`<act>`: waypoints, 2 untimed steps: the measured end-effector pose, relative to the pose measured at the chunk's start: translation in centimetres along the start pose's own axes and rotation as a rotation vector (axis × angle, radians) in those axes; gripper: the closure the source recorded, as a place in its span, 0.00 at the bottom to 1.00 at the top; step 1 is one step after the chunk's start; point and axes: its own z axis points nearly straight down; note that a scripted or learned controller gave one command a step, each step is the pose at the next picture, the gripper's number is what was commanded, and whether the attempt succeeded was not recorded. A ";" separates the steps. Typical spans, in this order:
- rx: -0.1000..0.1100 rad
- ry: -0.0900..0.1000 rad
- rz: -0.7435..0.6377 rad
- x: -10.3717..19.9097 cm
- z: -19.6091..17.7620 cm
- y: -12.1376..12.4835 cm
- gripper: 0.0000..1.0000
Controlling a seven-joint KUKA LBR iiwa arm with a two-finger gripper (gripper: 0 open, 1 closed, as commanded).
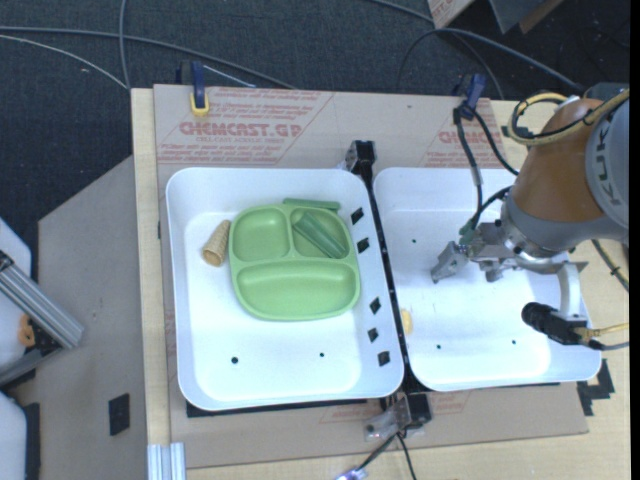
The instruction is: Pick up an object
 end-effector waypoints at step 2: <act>-0.012 -0.003 -0.001 -0.1 -5.8 0.7 1.00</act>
